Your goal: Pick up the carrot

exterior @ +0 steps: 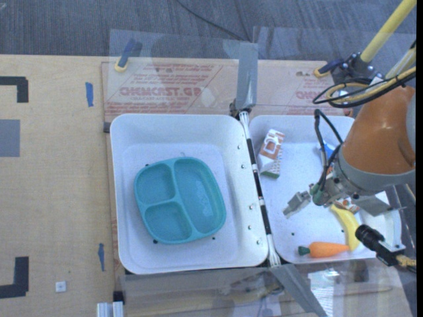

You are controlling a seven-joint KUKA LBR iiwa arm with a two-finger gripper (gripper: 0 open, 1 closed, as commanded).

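Lying at the front edge of the right bin [291,240] is one carrot [325,249], orange with a green end, just beside one yellow banana [346,220]. One crumpled packet [271,152] rests near the divider. The gripper [299,202] hovers above the carrot, apart from it; its jaws hold nothing (open or closed, I cannot tell). One teal divided plate [179,200] sits in the left bin [129,144]. Both bins stand on a wooden counter [53,177], grey carpet [79,8] behind.
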